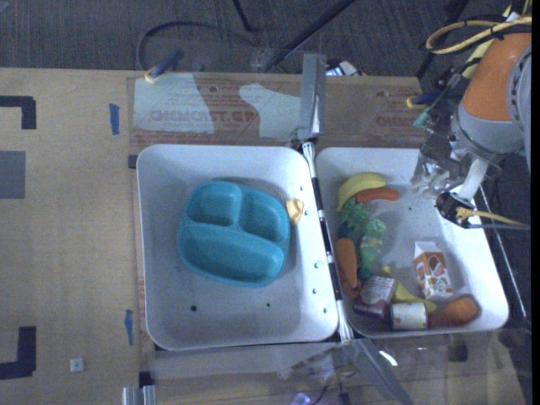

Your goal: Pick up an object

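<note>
Across the bench (67,251), two shallow white plastic bins side by side. Left bin (160,302) held a teal plastic divided plate (234,233), upside up, three compartments showing; small yellow piece (294,210) touching the plate's right edge, against the bin wall.

Right bin (485,260) held the clutter, mostly along its left and near sides:
- yellow toy banana (358,185) at the far left, with a slim orange-red toy pepper (379,195) lying across it;
- green leafy toy vegetable (363,226) just below those;
- orange toy carrot (347,261) lengthwise along the left wall;
- small pink-and-white packet (377,290) and a white can with a red end (408,315) near the front wall;
- brown oval toy (456,310) in the front right corner, just beside the can;
- small white-and-orange carton (432,273) standing apart, right of centre.

Middle and far-right floor of that bin bare; nothing between the carton and the gripper.

Grey arm with orange band (498,70) entered from the right, over the far right corner of the right bin. Gripper (447,184) hung above that corner, well apart from the carton and from the banana cluster. Finger state blurred against the bin wall: could not tell open or closed. Nothing seen between the fingers. Yellow cable (494,218) trailing off to the right from below the wrist.
</note>
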Controlling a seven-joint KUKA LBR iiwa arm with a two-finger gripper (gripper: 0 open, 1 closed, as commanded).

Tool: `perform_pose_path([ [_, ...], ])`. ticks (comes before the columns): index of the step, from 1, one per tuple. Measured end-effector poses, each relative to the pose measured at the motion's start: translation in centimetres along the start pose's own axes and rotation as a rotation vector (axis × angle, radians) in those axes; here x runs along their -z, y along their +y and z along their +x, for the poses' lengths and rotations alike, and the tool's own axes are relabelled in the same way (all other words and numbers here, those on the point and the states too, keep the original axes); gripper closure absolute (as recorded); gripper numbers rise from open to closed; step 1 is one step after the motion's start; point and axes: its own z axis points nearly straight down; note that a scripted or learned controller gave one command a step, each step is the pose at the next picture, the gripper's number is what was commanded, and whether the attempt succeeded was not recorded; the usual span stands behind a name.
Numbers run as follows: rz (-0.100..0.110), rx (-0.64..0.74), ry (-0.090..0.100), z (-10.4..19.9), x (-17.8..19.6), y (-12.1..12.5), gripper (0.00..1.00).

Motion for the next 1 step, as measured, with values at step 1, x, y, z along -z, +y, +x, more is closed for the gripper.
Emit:
perform_pose_path([
  [1,0.000,-0.097,0.000,-1.93,4.57,2.03,1.00],
])
